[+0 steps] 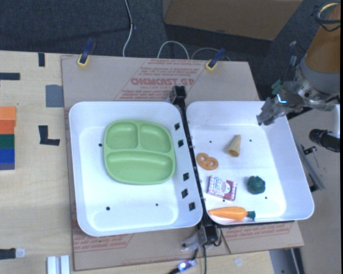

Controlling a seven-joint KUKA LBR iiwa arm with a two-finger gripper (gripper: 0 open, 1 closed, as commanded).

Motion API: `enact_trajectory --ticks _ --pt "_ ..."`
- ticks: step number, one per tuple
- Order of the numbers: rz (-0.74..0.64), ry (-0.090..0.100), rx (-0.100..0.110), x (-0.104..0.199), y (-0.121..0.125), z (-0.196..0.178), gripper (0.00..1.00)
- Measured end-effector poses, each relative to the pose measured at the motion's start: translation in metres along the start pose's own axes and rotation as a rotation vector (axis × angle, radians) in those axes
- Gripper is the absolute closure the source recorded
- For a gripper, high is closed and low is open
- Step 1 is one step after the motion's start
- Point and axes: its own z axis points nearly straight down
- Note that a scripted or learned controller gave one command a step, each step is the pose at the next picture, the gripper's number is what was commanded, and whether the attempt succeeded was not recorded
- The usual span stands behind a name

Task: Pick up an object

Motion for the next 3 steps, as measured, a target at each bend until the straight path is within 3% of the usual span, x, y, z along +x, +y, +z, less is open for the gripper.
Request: enact_trajectory --ticks 3 --pt "-0.004 0.001 0.005 0.147 0.012 0.018 1.0"
